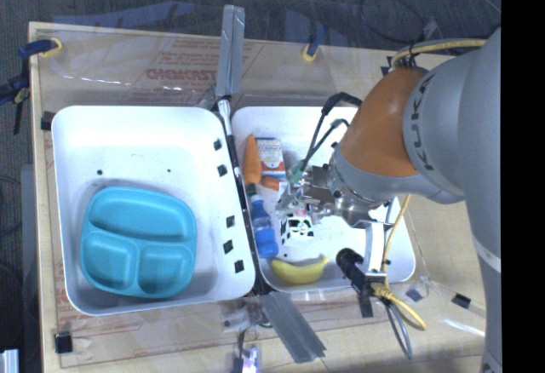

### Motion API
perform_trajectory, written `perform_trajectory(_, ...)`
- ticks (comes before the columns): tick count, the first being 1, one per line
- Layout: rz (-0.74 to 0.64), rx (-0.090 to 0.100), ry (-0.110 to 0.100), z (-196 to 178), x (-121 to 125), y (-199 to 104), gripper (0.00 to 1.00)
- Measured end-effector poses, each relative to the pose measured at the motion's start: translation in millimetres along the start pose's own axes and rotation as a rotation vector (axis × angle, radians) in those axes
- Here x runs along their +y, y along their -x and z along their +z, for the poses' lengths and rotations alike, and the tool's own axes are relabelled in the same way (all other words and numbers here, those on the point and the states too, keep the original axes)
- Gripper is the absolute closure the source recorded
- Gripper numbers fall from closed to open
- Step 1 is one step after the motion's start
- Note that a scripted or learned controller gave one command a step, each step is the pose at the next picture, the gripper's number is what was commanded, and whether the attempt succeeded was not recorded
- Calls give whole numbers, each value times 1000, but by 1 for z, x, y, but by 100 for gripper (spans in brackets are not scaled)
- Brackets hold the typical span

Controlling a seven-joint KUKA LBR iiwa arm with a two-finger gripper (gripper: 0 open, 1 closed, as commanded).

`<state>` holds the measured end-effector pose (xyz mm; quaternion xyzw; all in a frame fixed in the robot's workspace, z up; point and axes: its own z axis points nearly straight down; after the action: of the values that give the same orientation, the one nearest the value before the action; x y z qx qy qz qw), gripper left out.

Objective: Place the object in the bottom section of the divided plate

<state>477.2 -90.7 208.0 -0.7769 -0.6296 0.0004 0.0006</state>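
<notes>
Over right bin [400, 265] — yellow curved banana [298, 270].

Grey arm [443, 133] low, wrist bent leftward, orange-banded.

Right bin [400, 265]: orange carton [253, 160], blue bottle [263, 229], banana [299, 270] along near wall.

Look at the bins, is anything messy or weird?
Nothing looks spilled or broken. The blue plate lies flat in the left bin. The banana, a blue bottle and an orange carton lie jumbled in the right bin, under the gripper.
</notes>
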Motion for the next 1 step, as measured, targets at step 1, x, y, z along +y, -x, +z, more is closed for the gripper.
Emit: perform_trajectory(1,3,0,-1,-51,63,-93,100)
